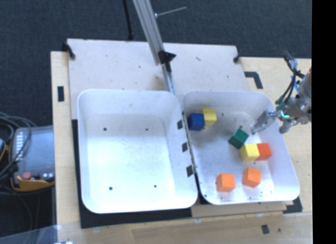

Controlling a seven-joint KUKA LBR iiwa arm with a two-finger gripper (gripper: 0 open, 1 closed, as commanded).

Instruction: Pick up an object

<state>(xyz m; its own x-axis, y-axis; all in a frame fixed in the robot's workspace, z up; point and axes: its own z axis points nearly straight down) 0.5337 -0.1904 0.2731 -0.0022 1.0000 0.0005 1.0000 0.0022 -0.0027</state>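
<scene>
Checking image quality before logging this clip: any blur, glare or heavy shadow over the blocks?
Camera view: soft overall, block edges slightly fuzzy; the white right bin is bright but not blown out; the green block and blue block cast short soft shadows; gripper near the frame edge looks blurred.

Place: a robotics lab or test cell, not a home or shop.
Bench: a pale wooden bench [60, 133] topped with a white board [115, 67], standing on dark carpet [52, 7].
Bins: two shallow white bins [131, 148] side by side, the right one holding small coloured blocks [239, 138].
Rig: a slanted aluminium rail [147, 17] bolted above the bins.
Gear: a grey electronic box [34, 154] with loose cables [8, 122] beside the bench.
</scene>
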